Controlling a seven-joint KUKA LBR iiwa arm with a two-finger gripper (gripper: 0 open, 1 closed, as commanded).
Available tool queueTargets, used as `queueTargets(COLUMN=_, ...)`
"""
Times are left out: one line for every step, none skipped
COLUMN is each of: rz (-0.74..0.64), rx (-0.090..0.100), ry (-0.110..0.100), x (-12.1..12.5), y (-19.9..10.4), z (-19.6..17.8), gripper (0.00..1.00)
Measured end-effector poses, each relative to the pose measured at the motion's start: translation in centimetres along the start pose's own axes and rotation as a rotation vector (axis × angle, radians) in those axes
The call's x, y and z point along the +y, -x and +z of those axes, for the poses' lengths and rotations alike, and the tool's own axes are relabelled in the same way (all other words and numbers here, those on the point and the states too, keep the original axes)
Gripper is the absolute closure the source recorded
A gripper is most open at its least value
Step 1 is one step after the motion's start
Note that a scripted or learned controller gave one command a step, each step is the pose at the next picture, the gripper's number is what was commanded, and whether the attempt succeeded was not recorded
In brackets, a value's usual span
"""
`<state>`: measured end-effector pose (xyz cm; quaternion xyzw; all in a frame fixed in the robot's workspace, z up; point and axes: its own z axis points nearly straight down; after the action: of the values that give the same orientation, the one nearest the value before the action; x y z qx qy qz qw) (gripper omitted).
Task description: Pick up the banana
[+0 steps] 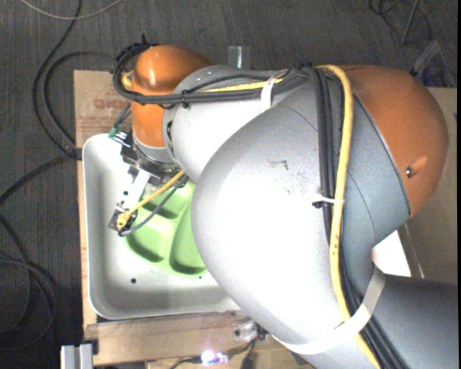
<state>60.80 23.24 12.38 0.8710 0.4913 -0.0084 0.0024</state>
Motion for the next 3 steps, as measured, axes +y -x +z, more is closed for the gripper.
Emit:
queueTargets(rz=0.002, rx=-0.004, ry=-0.003, x=0.0, y=0.2, z=0.0, gripper=0.00)
queueTargets(rz=-0.038, rx=0.007, ry=0.002, x=-0.8, y=2.4, z=-3.3, gripper=0.00)
queueTargets(rz=0.402, rx=0.008, ry=-0.005, x=-0.9, y=0.9, z=-0.8, gripper=0.00)
